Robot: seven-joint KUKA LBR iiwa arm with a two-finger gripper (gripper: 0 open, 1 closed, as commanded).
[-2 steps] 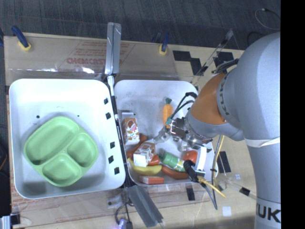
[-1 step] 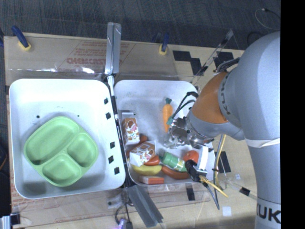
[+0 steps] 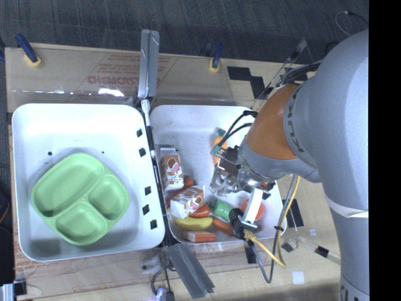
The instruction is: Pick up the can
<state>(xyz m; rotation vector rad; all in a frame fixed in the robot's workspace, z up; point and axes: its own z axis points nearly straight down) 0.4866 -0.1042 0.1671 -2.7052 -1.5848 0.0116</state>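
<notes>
Reaching from the right, the arm (image 3: 294,130) covers much of the right bin (image 3: 188,121); the left bin (image 3: 37,124) holds a green divided plate (image 3: 78,196). The gripper (image 3: 224,179) hangs over the clutter, finger opening cannot tell. The green can (image 3: 220,205), I judge, lies just below-right of it, among banana (image 3: 188,221), cartons (image 3: 171,168) and carrot (image 3: 199,236), crowding any grasp.

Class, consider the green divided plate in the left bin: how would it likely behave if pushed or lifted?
The green divided plate looks moulded, so probably stiff. Lying flat on the left bin's smooth floor, it would likely slide, not roll. Its low rim may be hard to pinch.
</notes>
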